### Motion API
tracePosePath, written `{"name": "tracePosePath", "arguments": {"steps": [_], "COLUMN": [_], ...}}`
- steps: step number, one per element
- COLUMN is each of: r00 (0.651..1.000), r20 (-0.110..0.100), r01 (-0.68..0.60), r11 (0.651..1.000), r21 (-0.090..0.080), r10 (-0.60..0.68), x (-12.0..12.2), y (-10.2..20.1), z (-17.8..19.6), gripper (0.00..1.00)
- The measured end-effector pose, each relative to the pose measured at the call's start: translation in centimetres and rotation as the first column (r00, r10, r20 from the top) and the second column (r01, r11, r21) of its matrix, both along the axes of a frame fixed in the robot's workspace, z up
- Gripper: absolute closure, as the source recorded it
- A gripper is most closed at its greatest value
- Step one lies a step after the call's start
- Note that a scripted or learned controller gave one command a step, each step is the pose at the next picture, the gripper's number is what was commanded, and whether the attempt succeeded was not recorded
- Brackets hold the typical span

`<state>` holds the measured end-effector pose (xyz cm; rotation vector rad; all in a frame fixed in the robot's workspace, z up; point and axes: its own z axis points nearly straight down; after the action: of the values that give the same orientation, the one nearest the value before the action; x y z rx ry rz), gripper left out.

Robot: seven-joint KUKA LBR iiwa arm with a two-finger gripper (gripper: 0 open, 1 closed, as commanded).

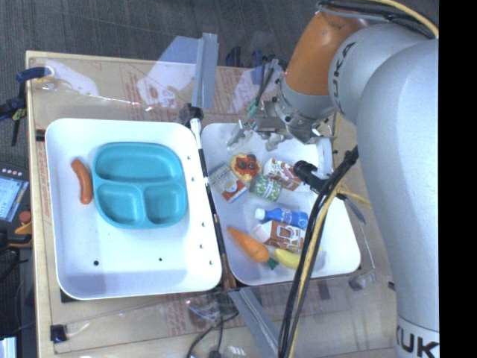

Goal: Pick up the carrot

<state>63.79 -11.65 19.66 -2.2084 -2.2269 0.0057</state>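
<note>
The carrot is orange with a small green end. It lies near the front of the right bin, tilted, beside a yellow item. My gripper hovers over the back of that bin, well behind the carrot and apart from it. Its fingers stand open with nothing between them.
Around the carrot lie a brown carton, a blue-and-white bottle, a green can and small food packets. The left bin holds a teal divided tray and an orange sausage. A black cable crosses the right bin.
</note>
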Motion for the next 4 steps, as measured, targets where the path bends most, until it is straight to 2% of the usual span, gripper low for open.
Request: {"name": "tracePosePath", "arguments": {"steps": [1, 2, 3, 4], "r00": [0.994, 0.992, 0.985, 0.984], "r20": [0.000, 0.005, 0.004, 0.018], "r01": [-0.113, -0.127, -0.175, -0.175], "r11": [0.994, 0.992, 0.985, 0.984], "r21": [0.001, -0.001, 0.000, -0.012], "r10": [0.113, 0.127, 0.175, 0.175], "x": [-3.8, 1.9, -7.1, 2.3], "y": [-2.6, -6.1, -9.5, -9.8], "z": [-10.7, -10.5, -6.3, -9.3], "gripper": [0.00, 0.00, 0.00, 0.00]}}
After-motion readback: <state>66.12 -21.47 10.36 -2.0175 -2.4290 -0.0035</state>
